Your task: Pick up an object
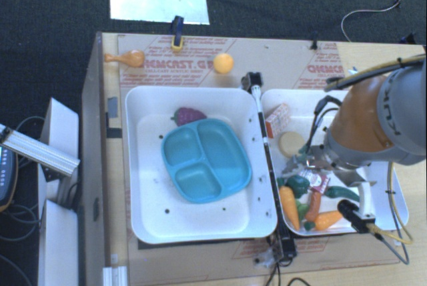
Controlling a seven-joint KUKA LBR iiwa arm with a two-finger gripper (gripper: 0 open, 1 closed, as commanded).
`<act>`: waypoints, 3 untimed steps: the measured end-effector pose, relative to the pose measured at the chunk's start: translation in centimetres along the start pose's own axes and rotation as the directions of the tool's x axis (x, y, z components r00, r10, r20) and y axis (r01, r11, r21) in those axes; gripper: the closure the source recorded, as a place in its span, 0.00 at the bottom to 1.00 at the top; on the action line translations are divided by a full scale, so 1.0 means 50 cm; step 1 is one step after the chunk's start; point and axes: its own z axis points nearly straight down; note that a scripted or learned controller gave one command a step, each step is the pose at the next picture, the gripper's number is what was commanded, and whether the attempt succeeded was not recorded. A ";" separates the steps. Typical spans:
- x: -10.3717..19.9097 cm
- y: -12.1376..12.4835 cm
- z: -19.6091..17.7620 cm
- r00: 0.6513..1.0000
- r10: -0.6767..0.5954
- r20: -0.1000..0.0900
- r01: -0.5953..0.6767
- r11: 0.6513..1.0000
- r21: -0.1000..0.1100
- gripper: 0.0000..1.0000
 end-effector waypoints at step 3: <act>-0.240 0.156 0.012 1.000 -0.002 -0.003 0.002 1.000 0.015 0.00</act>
